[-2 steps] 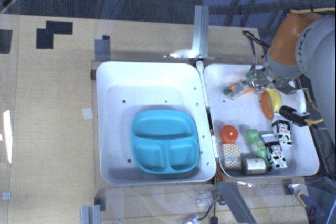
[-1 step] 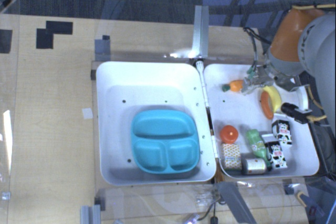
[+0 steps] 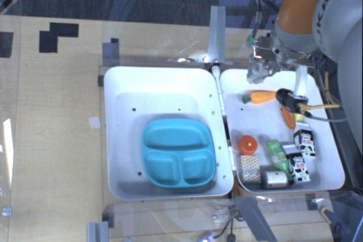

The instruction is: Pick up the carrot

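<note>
Closest to the camera, a small metal can [image 3: 274, 179] is lying on its side at the near edge of the right bin [image 3: 261, 122], well on the near side of the carrot [image 3: 262, 97]. The carrot is lying flat on the white floor in the far half of this bin, its orange body pointing right and its green end pointing left.

The gripper [image 3: 261, 72] is hanging just beyond the carrot, on the far side of it and close to it, with a strip of white floor showing between the two. The carrot is lying free and the gripper is not gripping it. From this slanted view, how far the gripper is open cannot be told, and nothing is showing in its grasp. The grey arm [image 3: 334, 3] is reaching in from the right of the carrot.

On the near side of the carrot, a round red-orange thing [image 3: 247, 144], a green bottle [image 3: 276, 153] and a patterned packet [image 3: 250, 166] are sitting close together. Nearer and to the right of the carrot, two cow-patterned cartons [image 3: 304, 141] are lying. Left of the carrot, in the left bin [image 3: 159, 88], a blue divided plate [image 3: 178, 151] is resting. Both bins are sitting on the desk [image 3: 57, 122].
</note>
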Available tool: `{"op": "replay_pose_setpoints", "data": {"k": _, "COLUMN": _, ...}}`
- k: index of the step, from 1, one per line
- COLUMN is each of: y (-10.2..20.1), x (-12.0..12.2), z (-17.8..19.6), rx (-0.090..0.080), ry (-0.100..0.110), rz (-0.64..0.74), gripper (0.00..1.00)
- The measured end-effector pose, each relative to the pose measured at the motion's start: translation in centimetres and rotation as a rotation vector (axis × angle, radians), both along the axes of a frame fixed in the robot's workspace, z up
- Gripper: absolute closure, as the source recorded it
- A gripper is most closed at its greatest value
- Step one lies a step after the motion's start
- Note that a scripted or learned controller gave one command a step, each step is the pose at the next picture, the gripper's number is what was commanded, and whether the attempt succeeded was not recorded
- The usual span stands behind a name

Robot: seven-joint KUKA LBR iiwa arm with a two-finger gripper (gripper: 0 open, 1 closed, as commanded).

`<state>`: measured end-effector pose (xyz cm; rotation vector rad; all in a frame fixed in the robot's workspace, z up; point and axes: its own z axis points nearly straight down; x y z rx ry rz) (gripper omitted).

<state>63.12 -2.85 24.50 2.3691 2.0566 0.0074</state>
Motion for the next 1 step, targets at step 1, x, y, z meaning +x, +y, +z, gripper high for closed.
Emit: {"op": "replay_pose_setpoints", "data": {"k": 1, "y": 0.0, "x": -0.01, "z": -0.03, "rx": 0.0, "ry": 0.0, "rz": 0.0, "gripper": 0.0}}
